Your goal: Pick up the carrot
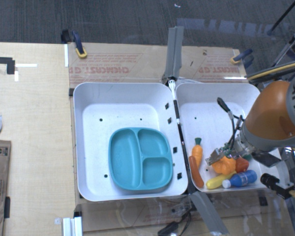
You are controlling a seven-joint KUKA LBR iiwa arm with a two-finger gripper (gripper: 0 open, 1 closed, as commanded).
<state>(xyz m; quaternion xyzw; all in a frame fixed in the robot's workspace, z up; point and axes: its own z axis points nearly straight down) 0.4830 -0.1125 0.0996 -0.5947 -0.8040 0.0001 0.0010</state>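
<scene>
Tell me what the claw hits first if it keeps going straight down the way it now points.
Probably the orange lumpy toy right under the claw, not the carrot, which lies apart to its left in the right bin. Depth is hard to judge from this slanted view.

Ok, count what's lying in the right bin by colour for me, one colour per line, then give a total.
Orange: 2, the carrot and a lumpy orange piece
Red or red-orange: 2, a long sausage-like piece and a small red piece
Yellow: 1, a banana-like piece
Blue: 1, a bottle
Total: 6 that I can make out; the arm may hide more.
</scene>
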